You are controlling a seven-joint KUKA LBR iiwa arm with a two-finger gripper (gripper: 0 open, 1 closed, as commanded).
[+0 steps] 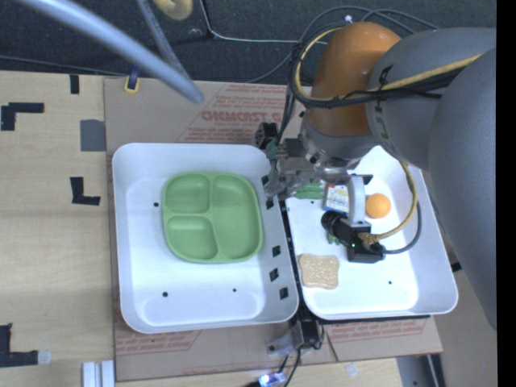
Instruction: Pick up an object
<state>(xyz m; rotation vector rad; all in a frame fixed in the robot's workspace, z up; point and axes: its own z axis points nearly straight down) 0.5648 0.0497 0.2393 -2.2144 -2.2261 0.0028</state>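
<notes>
In right bin (403, 285), toast (319, 271), orange ball (377, 206), gripper (294, 182) above

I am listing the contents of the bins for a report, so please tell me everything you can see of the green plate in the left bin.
The green divided plate is a pale green rounded square that looks like matte plastic. Raised ridges split it into three compartments, none holding anything. It lies flat, right side up, near the middle of the left bin. Only the bin floor touches it.

Small green item (310, 190) in the right bin (419, 293), largely hidden under the arm (451, 95).
</notes>
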